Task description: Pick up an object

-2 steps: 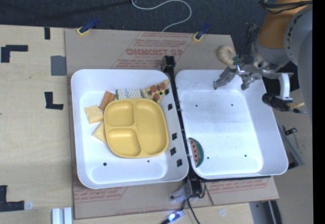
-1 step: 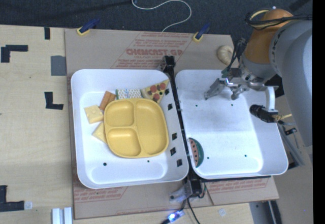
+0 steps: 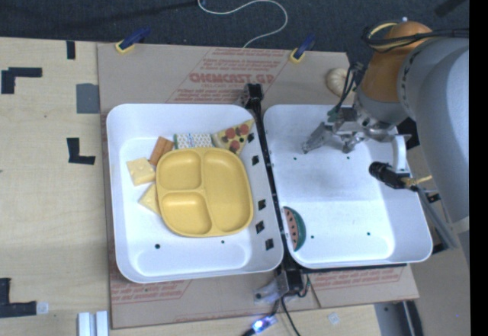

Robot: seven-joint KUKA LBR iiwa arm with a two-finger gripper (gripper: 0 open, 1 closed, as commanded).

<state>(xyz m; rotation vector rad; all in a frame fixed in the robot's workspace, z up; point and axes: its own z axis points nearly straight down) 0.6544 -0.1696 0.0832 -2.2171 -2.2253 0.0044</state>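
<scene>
Watermelon slice (image 3: pixel 295 226) lies against the right bin's (image 3: pixel 396 247) near-left wall, long axis along that wall, well apart from the pincer (image 3: pixel 316 144), which hangs released at the bin's far side.

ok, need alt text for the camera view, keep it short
A grey arm's gripper hangs over the right bin, which holds a watermelon-slice toy at its left edge. The left bin holds a yellow divided plate among small toy foods.

Grey arm reaching from right, end effector (image 3: pixel 313 144) low, pointing left
</scene>
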